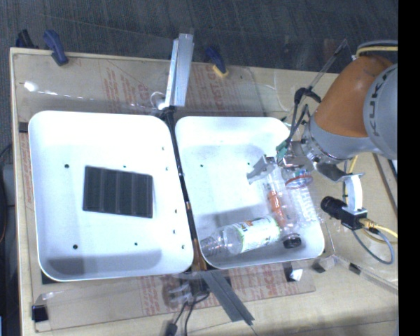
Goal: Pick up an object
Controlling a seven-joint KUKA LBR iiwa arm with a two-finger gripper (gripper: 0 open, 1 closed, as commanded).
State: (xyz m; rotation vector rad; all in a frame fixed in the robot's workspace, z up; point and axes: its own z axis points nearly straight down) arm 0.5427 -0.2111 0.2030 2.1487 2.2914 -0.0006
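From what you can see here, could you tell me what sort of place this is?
Probably a robotics lab's grasping test bench: two white bins side by side, clamps along the board's edge, and an arm reaching over loose bottles.

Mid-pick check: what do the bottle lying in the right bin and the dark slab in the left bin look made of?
Bottle: clear, glossy plastic, apparently; the bin shows through it and it bears a green-and-white label. Dark slab: matte black, ribbed, perhaps rubber or foam; unclear.

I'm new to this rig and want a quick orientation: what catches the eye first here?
The grey and orange arm reaches in from the right, its gripper low over the right bin. Clear plastic bottles lie jumbled in that bin's near right corner. In the left bin, a dark ribbed slab lies flat near the middle.
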